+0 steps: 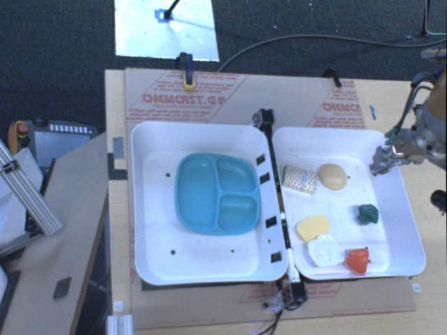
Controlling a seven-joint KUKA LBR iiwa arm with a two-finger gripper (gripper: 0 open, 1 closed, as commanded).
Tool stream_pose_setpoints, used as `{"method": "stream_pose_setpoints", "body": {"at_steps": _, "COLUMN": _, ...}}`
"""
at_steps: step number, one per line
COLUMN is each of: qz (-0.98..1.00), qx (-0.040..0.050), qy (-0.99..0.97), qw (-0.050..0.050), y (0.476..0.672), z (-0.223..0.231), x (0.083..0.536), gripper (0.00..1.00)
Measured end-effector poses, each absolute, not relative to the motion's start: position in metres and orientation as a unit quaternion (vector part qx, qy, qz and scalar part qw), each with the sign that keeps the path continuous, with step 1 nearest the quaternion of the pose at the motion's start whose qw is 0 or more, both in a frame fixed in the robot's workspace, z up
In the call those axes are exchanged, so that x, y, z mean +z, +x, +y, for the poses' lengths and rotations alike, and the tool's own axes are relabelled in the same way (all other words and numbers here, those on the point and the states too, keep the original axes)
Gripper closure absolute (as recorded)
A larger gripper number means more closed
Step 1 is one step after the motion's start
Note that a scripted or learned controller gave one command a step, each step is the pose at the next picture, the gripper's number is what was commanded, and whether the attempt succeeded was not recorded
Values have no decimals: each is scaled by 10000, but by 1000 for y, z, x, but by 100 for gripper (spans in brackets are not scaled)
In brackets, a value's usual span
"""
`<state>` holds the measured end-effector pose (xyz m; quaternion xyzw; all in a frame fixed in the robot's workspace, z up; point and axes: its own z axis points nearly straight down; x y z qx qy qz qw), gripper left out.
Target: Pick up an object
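Behind the bins, cardboard reads "CHEMCAST GP"; whether the gripper grips anything is unclear.

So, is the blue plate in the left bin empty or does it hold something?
Empty. The blue plate lies flat in the left bin, and all three compartments show only bare blue surface.

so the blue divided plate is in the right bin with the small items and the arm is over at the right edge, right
Not quite: the camera view shows the blue divided plate alone in the left bin. The small items lie in the right bin, and the arm is at the right edge.
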<state>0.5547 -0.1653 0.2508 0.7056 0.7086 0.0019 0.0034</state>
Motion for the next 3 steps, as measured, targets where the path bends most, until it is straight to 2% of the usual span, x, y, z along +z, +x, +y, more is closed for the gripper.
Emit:
{"method": "stream_pose_setpoints", "body": {"at_steps": 1, "qz": 7103, "qx": 12, "qy": 7039, "qw": 2, "y": 546, "z": -113, "x": 256, "gripper": 100}}
{"method": "stream_pose_setpoints", "body": {"at_steps": 3, "qz": 7105, "qx": 13, "qy": 7037, "qw": 2, "y": 544, "z": -11, "x": 257, "gripper": 100}}
